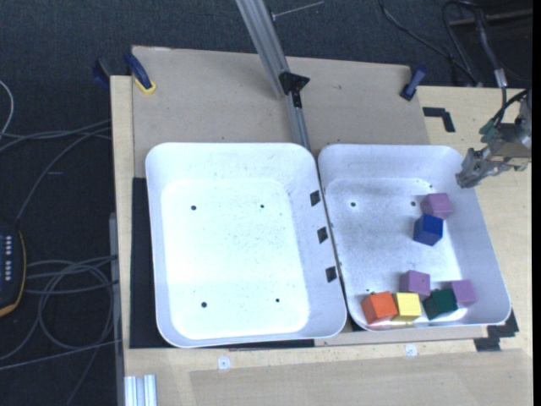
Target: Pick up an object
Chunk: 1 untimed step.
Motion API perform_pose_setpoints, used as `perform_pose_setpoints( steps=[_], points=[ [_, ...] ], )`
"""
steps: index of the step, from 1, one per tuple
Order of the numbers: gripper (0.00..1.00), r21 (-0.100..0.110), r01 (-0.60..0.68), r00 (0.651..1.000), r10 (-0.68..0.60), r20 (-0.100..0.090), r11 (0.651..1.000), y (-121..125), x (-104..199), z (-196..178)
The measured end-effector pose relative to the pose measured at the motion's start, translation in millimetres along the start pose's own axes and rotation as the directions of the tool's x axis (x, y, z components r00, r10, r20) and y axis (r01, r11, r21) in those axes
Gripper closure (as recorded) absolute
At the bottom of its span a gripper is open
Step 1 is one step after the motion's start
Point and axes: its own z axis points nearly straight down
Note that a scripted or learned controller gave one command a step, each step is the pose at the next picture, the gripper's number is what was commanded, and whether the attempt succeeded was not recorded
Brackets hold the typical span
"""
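Because the tabletop [363,117] carries two white bins and every block lies in the right bin [380,172], a descent could strike its rim at about two o'clock, where the hand [473,172] hovers, cut off at the frame edge; whether it is released or clenched I cannot tell. The left bin [232,239] offers nothing. The purple block [437,204] and blue block [428,229] touch, risking a nudge, and the crowded five-o'clock cluster is hard to separate.
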Motion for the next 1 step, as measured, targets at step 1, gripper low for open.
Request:
perform_pose_setpoints(
  steps=[1],
  points=[
    [1.00, 0.002, 0.000, 1.000, 0.000, -0.001, 1.000, 1.3, 0.0, -20.0]
  ],
)
